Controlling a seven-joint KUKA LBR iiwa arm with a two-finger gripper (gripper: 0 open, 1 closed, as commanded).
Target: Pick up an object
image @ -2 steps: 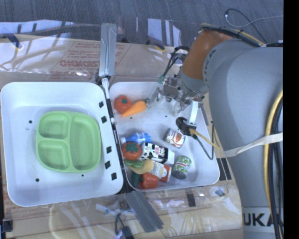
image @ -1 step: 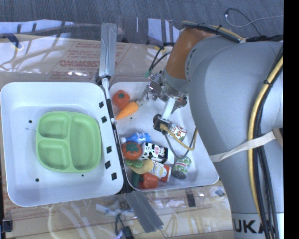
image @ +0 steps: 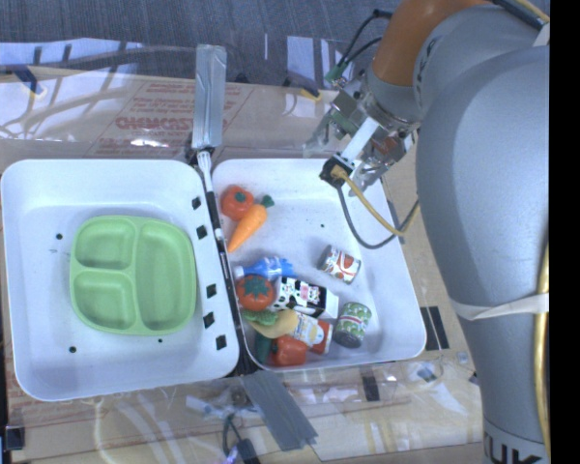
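My grey arm hangs at the far rim of the smooth white right bin, and I cannot tell if the gripper is open or closed. A drop there would likely meet bare plastic. The glossy toy-food heap at the bin's near-left risks a double grab, and the small round can lying mid-bin could roll.

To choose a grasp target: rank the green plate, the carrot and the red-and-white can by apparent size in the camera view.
1. green plate, by far largest
2. carrot
3. red-and-white can, smallest
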